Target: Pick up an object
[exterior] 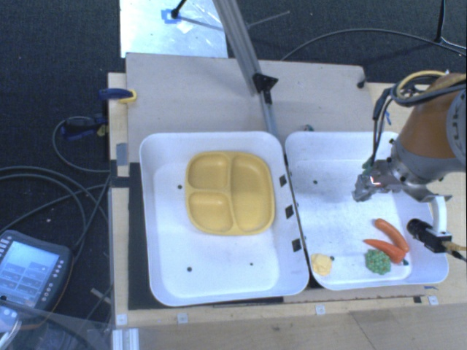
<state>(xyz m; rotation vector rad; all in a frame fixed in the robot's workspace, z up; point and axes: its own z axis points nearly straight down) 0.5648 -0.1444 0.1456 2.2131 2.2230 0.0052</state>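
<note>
Camera view: the gripper hangs over the right bin, low above its floor, and nothing sits between its fingers; whether they are spread or pressed together, I cannot tell. In that bin's near right corner lie two carrots, touching, with the broccoli just in front. The yellow lump sits by the bin's near left edge. The yellow plate rests in the left bin.

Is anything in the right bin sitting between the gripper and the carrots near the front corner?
Nothing visible does. The gripper hangs over bare floor of the right bin, and the two orange carrots lie nearer the front right corner with only white bin floor between. The green broccoli and yellow piece sit beyond that line.
</note>
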